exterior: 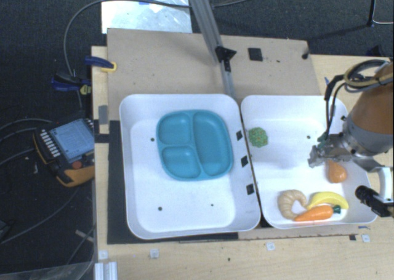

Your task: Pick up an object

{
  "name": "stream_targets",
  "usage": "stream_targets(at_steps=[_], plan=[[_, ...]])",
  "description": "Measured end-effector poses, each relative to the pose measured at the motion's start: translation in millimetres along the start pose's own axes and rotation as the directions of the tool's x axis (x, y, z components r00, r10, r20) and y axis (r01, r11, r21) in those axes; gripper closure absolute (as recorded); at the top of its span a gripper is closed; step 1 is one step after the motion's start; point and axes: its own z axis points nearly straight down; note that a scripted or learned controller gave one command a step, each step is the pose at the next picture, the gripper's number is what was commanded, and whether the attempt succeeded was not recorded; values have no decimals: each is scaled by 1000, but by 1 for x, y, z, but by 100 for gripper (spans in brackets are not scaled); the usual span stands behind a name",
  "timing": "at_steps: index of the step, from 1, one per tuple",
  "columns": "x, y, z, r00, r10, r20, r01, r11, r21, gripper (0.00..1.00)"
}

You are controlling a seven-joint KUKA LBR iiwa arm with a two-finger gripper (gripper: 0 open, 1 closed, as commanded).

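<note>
My gripper (325, 151) hangs low over the right side of the right bin (283, 112), below the orange-banded wrist. A small orange round object (337, 173) lies right beside and just below it; whether the two touch is not visible. Along the bin's front edge lie a tan curved piece (290, 202), a yellow banana (328, 198) and an orange carrot (315, 213), close together. A green leafy lump (257, 137) rests alone near the bin's left wall.
The left bin (143, 199) holds a blue divided plate (194, 144). A grey pole (206, 20) slants across the back of the bench. Cables and a blue-screened device (66, 143) lie on the floor at left.
</note>
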Motion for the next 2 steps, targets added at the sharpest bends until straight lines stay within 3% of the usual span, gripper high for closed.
stream_targets(at_steps=[2], plan=[[-10,0,-97,1000,-1,0,1,1000,1,100]])
